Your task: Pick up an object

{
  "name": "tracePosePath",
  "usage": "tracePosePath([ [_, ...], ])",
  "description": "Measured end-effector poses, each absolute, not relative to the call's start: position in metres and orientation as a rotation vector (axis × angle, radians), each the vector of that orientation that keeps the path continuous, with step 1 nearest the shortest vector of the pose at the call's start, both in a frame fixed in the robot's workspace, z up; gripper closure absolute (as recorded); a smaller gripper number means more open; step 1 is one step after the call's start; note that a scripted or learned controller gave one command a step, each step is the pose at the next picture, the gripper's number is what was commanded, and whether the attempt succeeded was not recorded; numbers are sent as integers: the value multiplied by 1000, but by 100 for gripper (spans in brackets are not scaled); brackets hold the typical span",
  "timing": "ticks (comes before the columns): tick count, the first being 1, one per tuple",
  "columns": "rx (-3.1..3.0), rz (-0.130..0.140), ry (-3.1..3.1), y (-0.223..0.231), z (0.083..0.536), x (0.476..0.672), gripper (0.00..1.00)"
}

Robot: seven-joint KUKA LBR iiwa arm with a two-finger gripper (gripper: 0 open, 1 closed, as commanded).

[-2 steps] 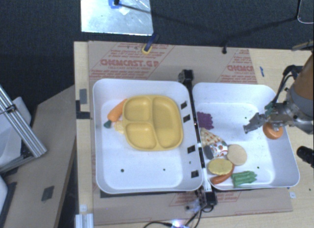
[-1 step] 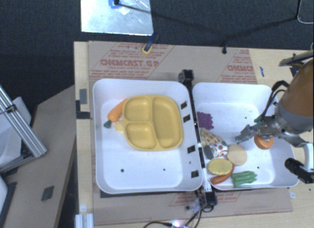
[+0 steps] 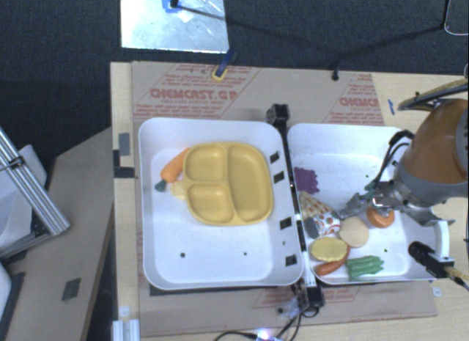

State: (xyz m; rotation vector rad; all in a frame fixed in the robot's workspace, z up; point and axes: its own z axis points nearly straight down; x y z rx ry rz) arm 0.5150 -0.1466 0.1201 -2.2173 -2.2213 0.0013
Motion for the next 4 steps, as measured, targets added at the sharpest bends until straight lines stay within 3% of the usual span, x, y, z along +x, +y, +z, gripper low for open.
tracePosePath([
  [1,-2228,-8,-2230,-148,102,518,0],
  [2,-2224,-5,-2226,-147,109,517,100],
  [4,-2222,-7,-2232,-141,221,512,100],
])
